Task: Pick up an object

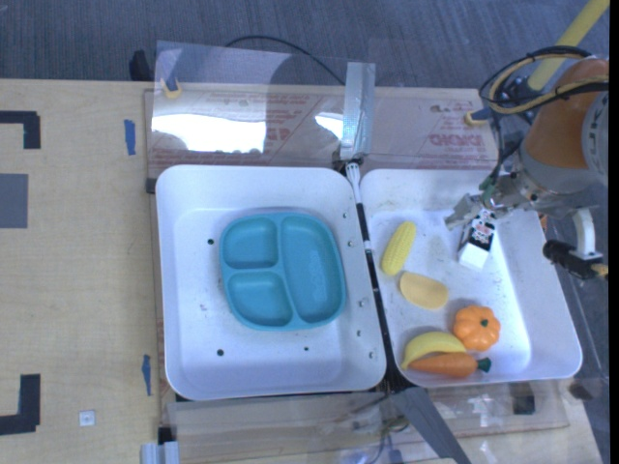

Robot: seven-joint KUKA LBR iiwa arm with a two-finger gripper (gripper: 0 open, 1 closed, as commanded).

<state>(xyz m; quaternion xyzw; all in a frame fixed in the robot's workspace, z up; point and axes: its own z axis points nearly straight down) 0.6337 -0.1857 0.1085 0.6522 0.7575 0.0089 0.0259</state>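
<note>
Candidate objects all lie in the right-hand bin (551, 351): a toy corn cob (398, 247), a pale yellow slice-shaped piece (424, 290), a small orange pumpkin (477, 327), a banana (432, 344) and a carrot (450, 364). None of them is lifted; each rests on the bin floor.

The hand (481, 228) is over the far part of this same bin, low, near the bin's back wall. The corn cob lies just to the camera-left of it, apart from it. The yellow slice sits nearer the camera than the hand and slightly left. The pumpkin, banana and carrot are clustered well apart from it at the bin's near edge, banana and carrot touching, pumpkin just behind them.

Hand state: cannot tell. The end of the arm reads as a tangle of grey metal, with a small white block below it; I cannot tell whether that block belongs to the hand. Nothing recognisable as one of the toys is seen between its parts.

Judgement on progress: early. The arm is in the correct bin, but no grasp is evident and no object is off the floor. Left to do: settle on a target, close on it, raise it clear. The corn cob looks the closest option.

Further out: the left-hand bin (184, 288) holds a blue divided plate (282, 269), well to the camera-left of the hand. Both bins sit on the pale wooden worktop (77, 259).
</note>
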